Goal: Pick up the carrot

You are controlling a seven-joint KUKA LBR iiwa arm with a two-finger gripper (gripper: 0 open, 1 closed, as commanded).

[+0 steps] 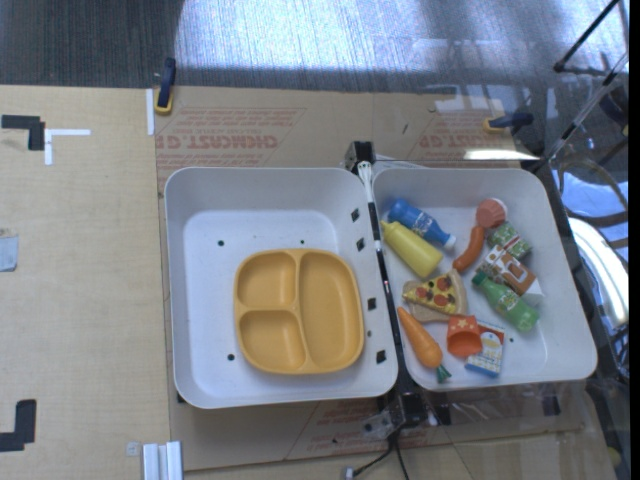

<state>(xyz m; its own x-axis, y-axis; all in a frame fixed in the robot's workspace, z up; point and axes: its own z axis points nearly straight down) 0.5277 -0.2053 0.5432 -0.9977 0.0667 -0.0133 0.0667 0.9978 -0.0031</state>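
Orange and green-tipped, the carrot (421, 339) lies at the near left of the right bin (565, 353) — just below a pizza slice (437, 295), beside an orange cup (462, 340). Left bin (190, 268) holds a yellow divided plate (298, 310).

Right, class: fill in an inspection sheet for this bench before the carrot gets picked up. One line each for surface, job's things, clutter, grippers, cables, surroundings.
Surface: cardboard-covered bench bearing a left bin and a right bin, side by side.
Job's things: carrot lying in the right bin near its front left corner, green end toward the front.
Clutter: pizza slice, yellow bottle, blue bottle, sausage, green bottle, orange cup; yellow divided plate in the left bin.
Grippers: nothing seen.
Cables: black cable at the front edge.
Surroundings: clamps at the bench's back edge; grey carpet beyond.
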